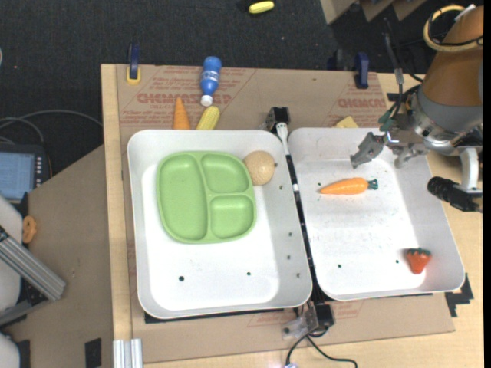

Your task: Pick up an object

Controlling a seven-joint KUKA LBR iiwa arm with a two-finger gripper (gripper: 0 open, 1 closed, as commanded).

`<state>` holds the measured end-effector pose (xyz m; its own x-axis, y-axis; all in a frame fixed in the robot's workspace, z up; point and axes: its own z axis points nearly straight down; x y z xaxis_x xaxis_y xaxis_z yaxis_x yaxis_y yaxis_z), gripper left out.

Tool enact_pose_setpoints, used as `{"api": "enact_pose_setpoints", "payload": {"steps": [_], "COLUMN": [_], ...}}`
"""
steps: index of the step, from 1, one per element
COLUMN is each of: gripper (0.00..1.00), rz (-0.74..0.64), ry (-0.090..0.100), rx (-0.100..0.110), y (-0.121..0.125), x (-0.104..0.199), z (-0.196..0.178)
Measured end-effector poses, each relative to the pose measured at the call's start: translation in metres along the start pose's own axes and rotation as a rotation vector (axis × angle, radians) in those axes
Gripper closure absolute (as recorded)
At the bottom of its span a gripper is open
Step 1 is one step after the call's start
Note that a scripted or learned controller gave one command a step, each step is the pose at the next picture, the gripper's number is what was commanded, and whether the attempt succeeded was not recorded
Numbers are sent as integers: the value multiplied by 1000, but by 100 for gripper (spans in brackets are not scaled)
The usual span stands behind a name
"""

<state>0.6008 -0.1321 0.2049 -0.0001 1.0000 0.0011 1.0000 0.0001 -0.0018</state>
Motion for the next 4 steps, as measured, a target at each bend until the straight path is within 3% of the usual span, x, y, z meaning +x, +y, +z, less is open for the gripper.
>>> {"api": "enact_pose_setpoints", "payload": {"steps": [1, 2, 3, 4], "gripper": [0, 0, 0, 0], "rz": [-2, 4, -6, 2], "ry": [0, -6, 3, 4], "rx": [4, -9, 2, -1], "y": [18, 48, 54, 27], "x": [4, -90, -26, -87], "z": [127, 98, 121, 119]}}
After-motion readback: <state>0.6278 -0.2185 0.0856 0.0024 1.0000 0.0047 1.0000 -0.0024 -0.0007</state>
